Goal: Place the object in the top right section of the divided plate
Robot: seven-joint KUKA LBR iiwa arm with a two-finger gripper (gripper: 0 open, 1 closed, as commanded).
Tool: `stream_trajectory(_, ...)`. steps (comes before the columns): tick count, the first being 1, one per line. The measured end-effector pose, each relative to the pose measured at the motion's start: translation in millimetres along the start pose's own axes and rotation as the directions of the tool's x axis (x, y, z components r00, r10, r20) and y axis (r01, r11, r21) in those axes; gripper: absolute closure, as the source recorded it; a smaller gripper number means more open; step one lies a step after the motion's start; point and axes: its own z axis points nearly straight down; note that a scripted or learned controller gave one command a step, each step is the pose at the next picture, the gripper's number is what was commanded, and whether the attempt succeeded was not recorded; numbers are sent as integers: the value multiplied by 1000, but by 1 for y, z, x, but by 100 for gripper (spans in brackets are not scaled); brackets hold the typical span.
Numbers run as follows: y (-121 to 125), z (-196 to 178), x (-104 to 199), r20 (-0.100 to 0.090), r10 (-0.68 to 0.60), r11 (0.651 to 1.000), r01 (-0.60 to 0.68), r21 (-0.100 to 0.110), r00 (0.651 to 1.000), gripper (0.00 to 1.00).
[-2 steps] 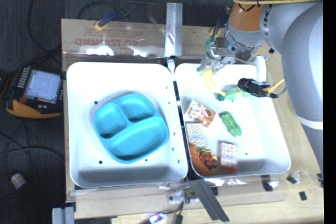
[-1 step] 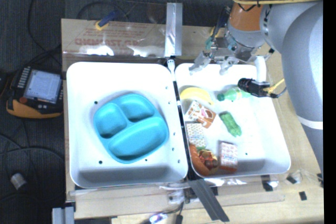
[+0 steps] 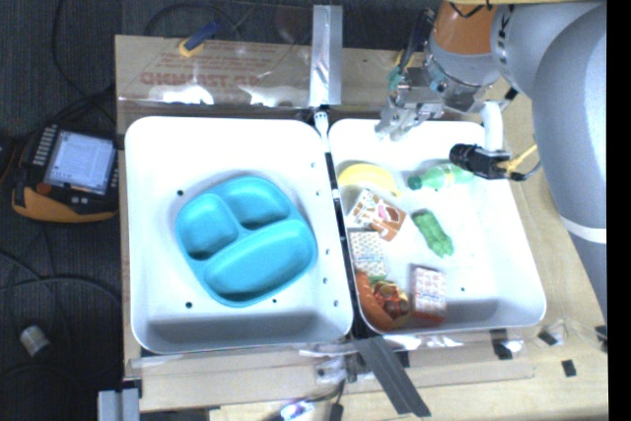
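Camera view, first speaker: the gripper (image 3: 399,125) hangs over the far rim of the right bin (image 3: 523,246), nothing between its fingers; whether they are spread or closed I cannot tell.

Second speaker: And the object?

First: Unnamed by the task. Candidates lie in the right bin: a green pickle-like piece (image 3: 432,233), a yellow piece (image 3: 367,177), patterned packets (image 3: 378,213), a small red-and-white box (image 3: 428,292). All sit well apart from the blue divided plate (image 3: 246,237) in the left bin (image 3: 148,242).

Second: Handling?

First: They look like light plastic toys (probably smooth, so slippery). I'd judge the green piece stiff; pinch it across its narrow middle. The packets lie flat, harder to take.
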Motion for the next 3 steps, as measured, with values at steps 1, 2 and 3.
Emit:
stream_trajectory(1,-16,20,73,-6,352,936,-352,1,936,100)
stream_trajectory(2,-12,5,157,-4,152,988,-152,-3,988,100)
stream_trajectory(3,-41,39,238,-4,-36,999,36,-2,999,100)
